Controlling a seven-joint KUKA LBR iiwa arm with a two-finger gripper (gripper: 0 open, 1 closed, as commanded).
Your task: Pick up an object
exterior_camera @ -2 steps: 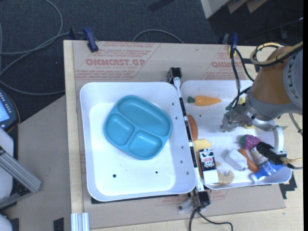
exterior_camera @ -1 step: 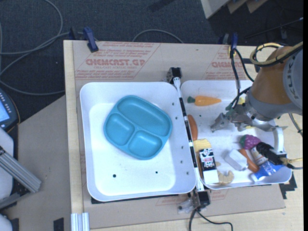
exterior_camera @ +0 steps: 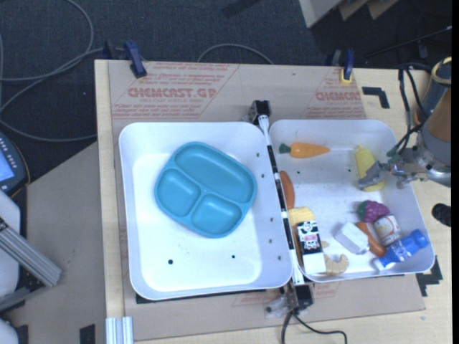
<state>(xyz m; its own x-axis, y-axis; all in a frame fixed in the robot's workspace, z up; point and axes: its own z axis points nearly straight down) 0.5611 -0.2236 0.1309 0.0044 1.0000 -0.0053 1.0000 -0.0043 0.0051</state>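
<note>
My gripper [exterior_camera: 381, 177] hangs over the right side of the right bin [exterior_camera: 328, 130], reaching in from the right edge. Its tip lies against the lower end of a yellow toy [exterior_camera: 363, 160], and I cannot tell whether it has hold of it. An orange carrot [exterior_camera: 308, 150] lies at the back of the bin. A sausage [exterior_camera: 287, 190], a yellow cheese block [exterior_camera: 300, 216] and a cow-patterned carton [exterior_camera: 309, 236] line the left wall. Purple grapes [exterior_camera: 373, 210], a small can [exterior_camera: 387, 228] and a blue bottle [exterior_camera: 401, 249] sit at the front right.
The left bin [exterior_camera: 143, 264] holds a blue divided plate [exterior_camera: 205, 188]. A white block [exterior_camera: 353, 238] and a tan pastry [exterior_camera: 335, 264] lie near the right bin's front wall. Blue clamps [exterior_camera: 133, 57] grip the bench's back edge, and cables run behind it.
</note>
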